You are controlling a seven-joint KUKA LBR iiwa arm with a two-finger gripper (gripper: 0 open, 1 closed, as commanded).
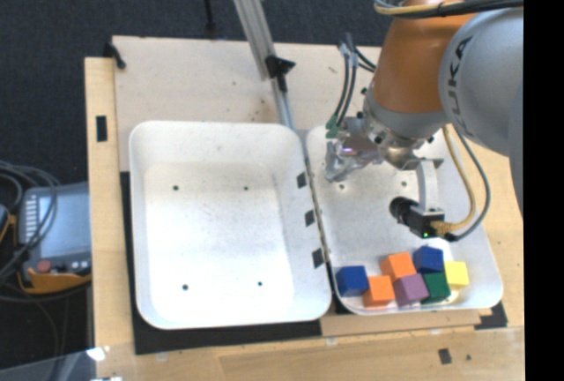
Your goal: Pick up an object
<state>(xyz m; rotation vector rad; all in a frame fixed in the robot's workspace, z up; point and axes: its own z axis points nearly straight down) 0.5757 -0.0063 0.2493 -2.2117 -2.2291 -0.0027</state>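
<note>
My gripper (337,166) over right bin (366,216) far-left corner, finger gap: cannot tell. Blocks (405,278) clustered near edge, well apart; nothing held.

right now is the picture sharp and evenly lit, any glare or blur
Camera view: even, soft light, no harsh shadows; the left bin is bright white but unglared; the blocks read crisp; the gripper is slightly blurred, with a small violet glint beside it.
</note>
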